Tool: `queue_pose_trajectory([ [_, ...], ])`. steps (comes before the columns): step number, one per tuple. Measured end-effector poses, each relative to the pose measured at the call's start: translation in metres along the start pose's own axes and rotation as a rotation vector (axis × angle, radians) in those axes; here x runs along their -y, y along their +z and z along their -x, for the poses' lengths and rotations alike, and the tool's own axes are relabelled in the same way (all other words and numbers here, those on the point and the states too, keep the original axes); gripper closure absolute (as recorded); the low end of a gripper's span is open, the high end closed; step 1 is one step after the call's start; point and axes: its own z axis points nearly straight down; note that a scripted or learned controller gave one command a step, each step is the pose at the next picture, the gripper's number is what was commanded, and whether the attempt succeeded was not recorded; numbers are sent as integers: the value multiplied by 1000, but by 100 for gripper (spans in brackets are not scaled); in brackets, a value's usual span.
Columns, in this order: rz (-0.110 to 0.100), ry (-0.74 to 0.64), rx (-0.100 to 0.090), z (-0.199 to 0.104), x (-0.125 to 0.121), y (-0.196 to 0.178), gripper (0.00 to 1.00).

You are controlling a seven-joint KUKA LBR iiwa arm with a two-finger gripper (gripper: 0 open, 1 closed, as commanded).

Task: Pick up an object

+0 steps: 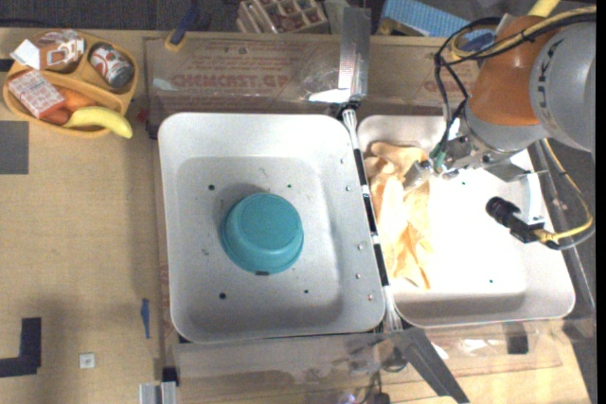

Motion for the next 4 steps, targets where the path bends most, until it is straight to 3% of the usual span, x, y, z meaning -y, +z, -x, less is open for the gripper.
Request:
queue_pose_trajectory([
  [1,4,2,3,2,-1,-11,100],
  [2,4,2,3,2,-1,-11,0],
  [3,5,-10,3,-3,-13,15,0],
  [4,11,-10,5,-2,-15,3,100],
])
